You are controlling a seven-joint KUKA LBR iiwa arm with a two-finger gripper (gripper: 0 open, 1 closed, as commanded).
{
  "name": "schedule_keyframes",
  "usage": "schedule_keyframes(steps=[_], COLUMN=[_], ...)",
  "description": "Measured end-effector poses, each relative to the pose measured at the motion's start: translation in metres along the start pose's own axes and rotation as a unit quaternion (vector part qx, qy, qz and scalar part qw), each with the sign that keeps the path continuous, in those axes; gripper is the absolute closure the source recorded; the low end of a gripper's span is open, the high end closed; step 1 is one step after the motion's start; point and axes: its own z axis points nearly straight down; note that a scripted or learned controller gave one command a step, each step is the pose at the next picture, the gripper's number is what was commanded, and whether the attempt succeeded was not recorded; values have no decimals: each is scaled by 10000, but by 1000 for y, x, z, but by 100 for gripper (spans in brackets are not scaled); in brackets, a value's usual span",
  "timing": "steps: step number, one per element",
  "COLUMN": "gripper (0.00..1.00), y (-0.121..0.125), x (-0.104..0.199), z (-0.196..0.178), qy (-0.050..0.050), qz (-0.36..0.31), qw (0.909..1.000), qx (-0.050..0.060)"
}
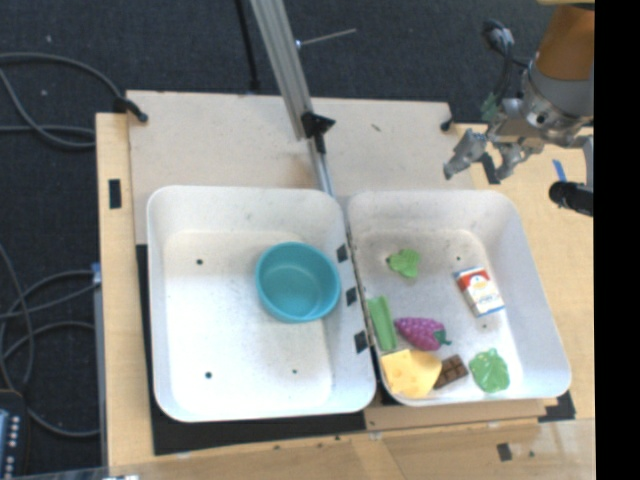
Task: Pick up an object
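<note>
The gripper [478, 162] hangs released, its fingers spread and holding nothing, above the bench just beyond the right bin's [530, 243] far edge. It touches no object.

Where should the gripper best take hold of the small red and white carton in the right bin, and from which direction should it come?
Probably from straight above, closing across the narrow sides of the red and white carton. It lies flat and slightly slanted on the right bin floor, apart from the other items, so both long edges are free. The gripper would need to turn to match that slant.
</note>
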Motion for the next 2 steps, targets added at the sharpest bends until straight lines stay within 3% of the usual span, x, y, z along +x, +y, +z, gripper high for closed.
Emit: schedule_keyframes(steps=[1,2], gripper=[0,0], y=[0,1], x=[-1,7], z=[0,50], qy=[-11,-4], qz=[0,3], qw=[10000,10000], qx=[4,22])
